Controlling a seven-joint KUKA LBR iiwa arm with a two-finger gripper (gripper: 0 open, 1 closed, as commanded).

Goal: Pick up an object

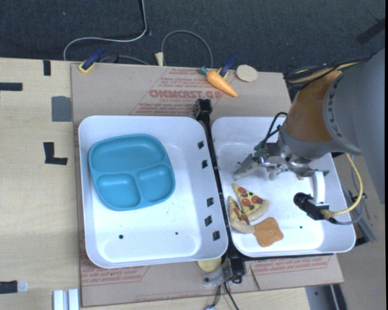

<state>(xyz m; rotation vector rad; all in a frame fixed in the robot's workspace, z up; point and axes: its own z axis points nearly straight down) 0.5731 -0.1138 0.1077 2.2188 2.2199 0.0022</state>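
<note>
In the right bin (323, 237), the gripper (251, 165) is seen with its fingers spread apart and nothing between them, while the pizza slice (248, 203) is found lying just below it, flat on the floor, beside a brown biscuit (268, 232).

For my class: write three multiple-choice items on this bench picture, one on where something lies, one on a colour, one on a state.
1. Where does the pizza slice lie?
A. right bin
B. left bin
C. on the cardboard

2. What colour is the divided plate?
A. red
B. blue
C. yellow

3. How does the carrot rest?
A. on the plate
B. in the tool
C. on the cardboard, outside both bins

Answers: 1 A, it lies on the right bin floor beside a brown piece. 2 B, the plate in the left bin is blue. 3 C, it lies above the bins' far rims.
</note>
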